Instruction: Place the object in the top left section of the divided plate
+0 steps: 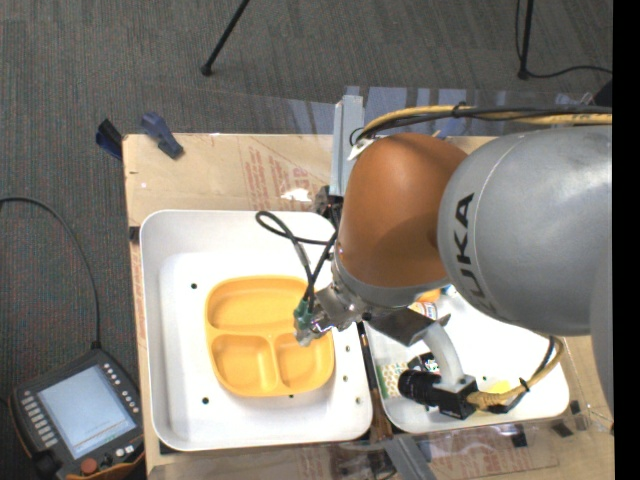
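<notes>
While the arm reaches in from the right, its gripper (308,324) hangs over the right edge of the yellow divided plate (245,368) in the left bin (160,268). Something small and green (302,315) sits at its tip, but I cannot tell if it is the object or how the tip is set. From there the top left section (250,308) lies to the left and slightly farther.

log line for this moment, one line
arm: over bins' divide | gripper: at yellow divided plate right rim | plate: in left bin | grasp: cannot tell
</notes>
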Robot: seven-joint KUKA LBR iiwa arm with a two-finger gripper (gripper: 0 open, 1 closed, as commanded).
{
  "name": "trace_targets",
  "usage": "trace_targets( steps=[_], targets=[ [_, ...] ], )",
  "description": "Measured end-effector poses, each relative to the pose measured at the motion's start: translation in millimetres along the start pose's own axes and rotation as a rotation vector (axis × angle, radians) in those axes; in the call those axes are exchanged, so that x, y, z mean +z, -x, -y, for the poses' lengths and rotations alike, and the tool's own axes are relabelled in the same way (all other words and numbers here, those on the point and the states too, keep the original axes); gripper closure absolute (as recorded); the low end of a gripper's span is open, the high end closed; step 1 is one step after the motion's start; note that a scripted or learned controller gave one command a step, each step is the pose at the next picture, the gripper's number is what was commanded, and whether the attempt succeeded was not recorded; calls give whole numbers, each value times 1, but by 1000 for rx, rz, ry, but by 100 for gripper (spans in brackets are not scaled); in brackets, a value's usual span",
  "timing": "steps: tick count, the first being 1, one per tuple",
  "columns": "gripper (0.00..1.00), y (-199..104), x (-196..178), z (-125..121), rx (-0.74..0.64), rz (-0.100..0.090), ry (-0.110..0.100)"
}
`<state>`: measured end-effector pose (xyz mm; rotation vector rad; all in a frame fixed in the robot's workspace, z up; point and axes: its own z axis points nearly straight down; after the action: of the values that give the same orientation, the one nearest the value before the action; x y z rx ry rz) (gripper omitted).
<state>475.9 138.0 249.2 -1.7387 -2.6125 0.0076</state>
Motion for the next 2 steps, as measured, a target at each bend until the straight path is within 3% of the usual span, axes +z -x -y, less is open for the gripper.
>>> trace_targets(
  steps=[1, 2],
  targets=[
    [100, 25, 10, 10, 35, -1, -1],
    [100, 23, 46, 10, 344, -1, -4]
  ],
)
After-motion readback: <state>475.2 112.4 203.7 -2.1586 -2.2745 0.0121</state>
